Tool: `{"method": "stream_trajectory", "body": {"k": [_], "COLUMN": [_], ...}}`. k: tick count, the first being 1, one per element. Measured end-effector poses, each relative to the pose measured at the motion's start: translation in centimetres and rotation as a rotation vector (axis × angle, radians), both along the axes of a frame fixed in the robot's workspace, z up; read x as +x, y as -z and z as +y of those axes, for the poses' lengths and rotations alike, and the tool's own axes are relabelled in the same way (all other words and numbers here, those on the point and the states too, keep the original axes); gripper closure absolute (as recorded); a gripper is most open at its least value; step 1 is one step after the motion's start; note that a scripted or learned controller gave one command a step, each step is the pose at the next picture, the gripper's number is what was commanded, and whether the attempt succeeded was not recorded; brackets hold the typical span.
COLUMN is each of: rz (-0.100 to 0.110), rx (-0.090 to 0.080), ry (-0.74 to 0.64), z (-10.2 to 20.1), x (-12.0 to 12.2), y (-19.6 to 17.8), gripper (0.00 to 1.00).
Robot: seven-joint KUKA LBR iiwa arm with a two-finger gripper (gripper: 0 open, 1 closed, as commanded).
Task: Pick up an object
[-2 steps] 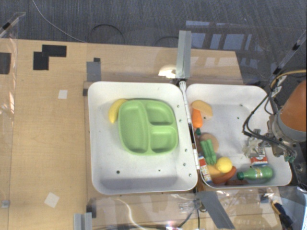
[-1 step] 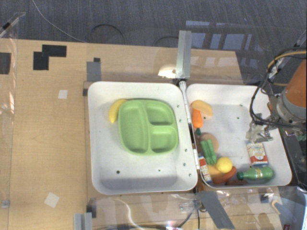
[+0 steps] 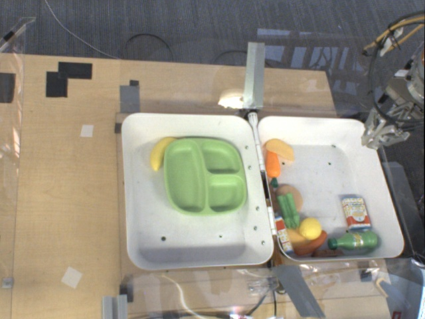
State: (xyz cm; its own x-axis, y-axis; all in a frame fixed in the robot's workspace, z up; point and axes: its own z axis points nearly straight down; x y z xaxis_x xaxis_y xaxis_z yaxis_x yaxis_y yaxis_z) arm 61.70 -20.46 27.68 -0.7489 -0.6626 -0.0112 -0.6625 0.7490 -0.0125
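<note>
Two white bins (image 3: 192, 251) | tan bench (image 3: 60, 205) | grey carpet (image 3: 199, 12) | tool (image 3: 382, 133) state unclear

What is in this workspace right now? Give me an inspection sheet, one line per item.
Surface: wooden bench bearing a left bin and a right bin, side by side.
Job's things: in the right bin, a green bottle, a small can, a lemon, a carrot and more toy food along its left wall.
Clutter: green divided plate in the left bin, a banana at its left edge.
Grippers: gripper at the right bin's upper right corner, holding nothing visible.
Cables: thin cable on the floor, yellow and black cables at the arm.
Surroundings: dark carpet, black tape marks.
</note>
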Motion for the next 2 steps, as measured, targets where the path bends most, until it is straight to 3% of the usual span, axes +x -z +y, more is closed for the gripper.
{"method": "stream_trajectory", "body": {"k": [1,2], "rz": [0.010,0.011], "rx": [0.001,-0.001], "ry": [-0.141,-0.631], "z": [-0.1,2.8], "x": [-6.6,-1.8], "y": [3.6,10.5], "gripper": [1.00,1.00]}}
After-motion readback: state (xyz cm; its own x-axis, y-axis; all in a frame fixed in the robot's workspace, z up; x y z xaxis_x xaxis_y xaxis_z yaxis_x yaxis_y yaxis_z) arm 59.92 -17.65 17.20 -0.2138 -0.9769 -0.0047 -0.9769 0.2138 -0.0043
